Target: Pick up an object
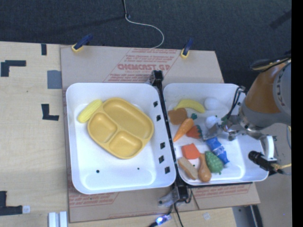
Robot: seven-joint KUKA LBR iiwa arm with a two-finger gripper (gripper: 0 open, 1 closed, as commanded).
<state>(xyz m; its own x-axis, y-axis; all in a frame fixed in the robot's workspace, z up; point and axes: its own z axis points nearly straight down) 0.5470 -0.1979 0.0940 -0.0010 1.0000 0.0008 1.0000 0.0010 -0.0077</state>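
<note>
At the near edge of the right bin (pixel 236 176) lie a tan bread-like piece (pixel 187 168) and a brown pear-shaped toy (pixel 204 170), both stretched roughly from near to far; a green bumpy toy (pixel 214 163) sits just beside the pear, and an orange block (pixel 191 151) lies a little farther in; the blue packet (pixel 218 149) lies with its long axis slanting from upper left to lower right, its upper end pointing towards the tool (pixel 218 126), which hovers just beyond that end; the carrot (pixel 183 129) runs on a slant with its thick end up and to the right, left of the tool, with a red piece (pixel 194 132) between them; a brown disc (pixel 177 115), a banana (pixel 191 105) lying across the bin, and a white ball (pixel 211 103) sit at the far side; whether the tool's fingers are apart or together I cannot tell, they blur into the clutter; the arm (pixel 267 100) comes in from the right; in the left bin (pixel 113 178) a yellow divided tray (pixel 120 126) lies with a corn cob (pixel 90 110) touching its upper left corner, tilted; both bins rest on cardboard (pixel 137 65) on the tabletop (pixel 23 126).
</note>
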